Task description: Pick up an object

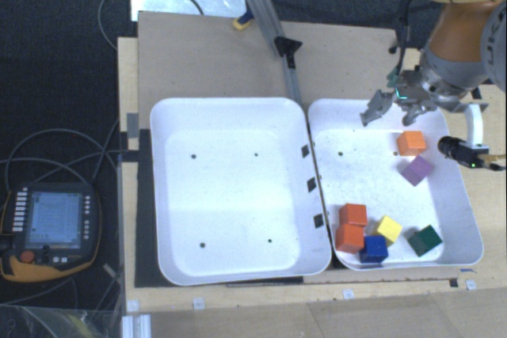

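My gripper (393, 113) hangs over the back of the right bin (467, 202), its two grey fingers spread apart and nothing between them. An orange cube (411, 142) lies just to the front right of it, with a purple cube (417, 169) beside that. Near the bin's front edge sit two orange-red cubes (352, 225), a yellow cube (389, 229), a blue cube (374, 248) and a dark green cube (425, 240).
The left bin (230, 186) sits beside the right one, joined by black clips. A slanted metal pole (261, 4) crosses the back of the bench. A teach pendant (49, 229) lies on the floor at left.
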You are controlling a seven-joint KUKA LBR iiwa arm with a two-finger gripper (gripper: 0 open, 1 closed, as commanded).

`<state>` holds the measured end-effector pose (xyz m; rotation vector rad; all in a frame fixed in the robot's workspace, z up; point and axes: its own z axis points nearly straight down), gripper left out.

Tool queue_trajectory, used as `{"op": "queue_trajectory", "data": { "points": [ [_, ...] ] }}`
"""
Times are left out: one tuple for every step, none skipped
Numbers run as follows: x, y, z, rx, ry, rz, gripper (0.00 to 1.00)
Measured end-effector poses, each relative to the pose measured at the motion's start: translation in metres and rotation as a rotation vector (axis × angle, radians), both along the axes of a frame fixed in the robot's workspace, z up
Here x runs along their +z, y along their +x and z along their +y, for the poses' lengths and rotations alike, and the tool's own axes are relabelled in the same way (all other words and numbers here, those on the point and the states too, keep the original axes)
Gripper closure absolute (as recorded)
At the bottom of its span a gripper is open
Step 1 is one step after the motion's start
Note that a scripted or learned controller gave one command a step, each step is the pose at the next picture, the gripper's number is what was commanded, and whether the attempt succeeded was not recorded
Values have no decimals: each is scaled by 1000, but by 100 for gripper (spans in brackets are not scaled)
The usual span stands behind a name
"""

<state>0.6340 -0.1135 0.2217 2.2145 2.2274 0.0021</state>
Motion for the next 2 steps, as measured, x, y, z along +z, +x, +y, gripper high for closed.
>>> {"op": "queue_trajectory", "data": {
  "points": [
    [0, 0, 0, 0, 0, 0, 0],
    [-48, -2, -10, -4, -1, 3, 0]
  ]
}}
